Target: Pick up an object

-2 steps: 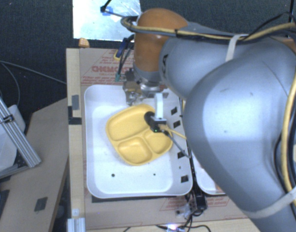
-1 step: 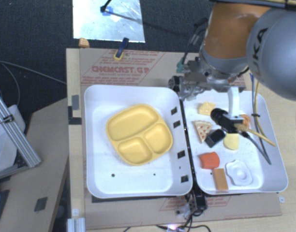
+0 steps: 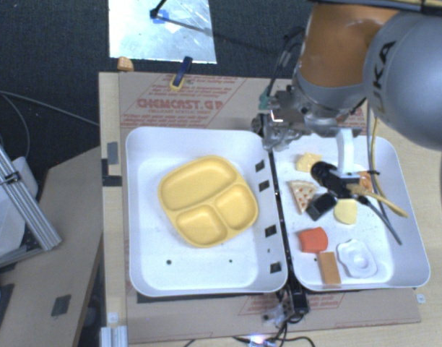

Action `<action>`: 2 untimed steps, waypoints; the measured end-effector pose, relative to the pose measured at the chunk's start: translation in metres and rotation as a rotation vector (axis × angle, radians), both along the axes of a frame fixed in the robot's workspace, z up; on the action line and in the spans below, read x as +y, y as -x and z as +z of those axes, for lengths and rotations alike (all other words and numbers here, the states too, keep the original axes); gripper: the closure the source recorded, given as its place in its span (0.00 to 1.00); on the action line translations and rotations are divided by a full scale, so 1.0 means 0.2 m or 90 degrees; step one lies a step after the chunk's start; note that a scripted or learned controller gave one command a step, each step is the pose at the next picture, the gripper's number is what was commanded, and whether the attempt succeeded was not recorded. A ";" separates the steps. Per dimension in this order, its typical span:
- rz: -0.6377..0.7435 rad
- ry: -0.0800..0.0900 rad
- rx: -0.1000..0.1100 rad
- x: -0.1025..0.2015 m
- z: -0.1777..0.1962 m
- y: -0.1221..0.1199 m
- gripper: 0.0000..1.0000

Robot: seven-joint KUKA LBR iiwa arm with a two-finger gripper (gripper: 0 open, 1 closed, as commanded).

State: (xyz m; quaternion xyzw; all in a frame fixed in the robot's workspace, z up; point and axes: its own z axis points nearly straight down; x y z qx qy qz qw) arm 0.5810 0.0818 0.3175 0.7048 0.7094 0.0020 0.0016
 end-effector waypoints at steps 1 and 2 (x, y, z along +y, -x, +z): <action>0.001 -0.001 0.003 0.28 -0.03 0.14 1.00; -0.001 -0.002 -0.006 0.30 0.54 0.09 1.00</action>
